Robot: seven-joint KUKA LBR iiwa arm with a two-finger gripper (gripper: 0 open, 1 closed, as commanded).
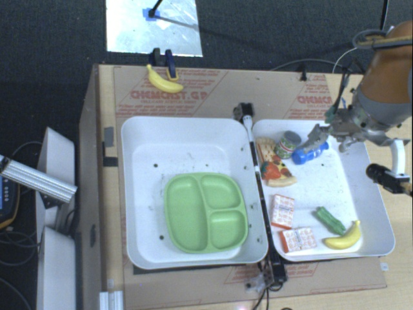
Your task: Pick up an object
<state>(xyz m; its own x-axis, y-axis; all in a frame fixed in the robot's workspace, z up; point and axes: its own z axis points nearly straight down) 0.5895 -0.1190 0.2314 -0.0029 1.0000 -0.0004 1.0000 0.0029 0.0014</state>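
I see the gripper [321, 136] at the right bin's [371, 199] far edge, right at a blue bottle [308, 152] beside a can [288, 143]; I can't tell how it's set. Green divided plate [206, 210] sits in the left bin [145, 147].

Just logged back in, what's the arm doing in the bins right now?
The arm's pincer sits low over the far end of the right bin, right by a blue object and a small can. Whether it grips anything can't be told. A banana, green object, pizza slice and two cartons lie nearby. The left bin holds a green tray.
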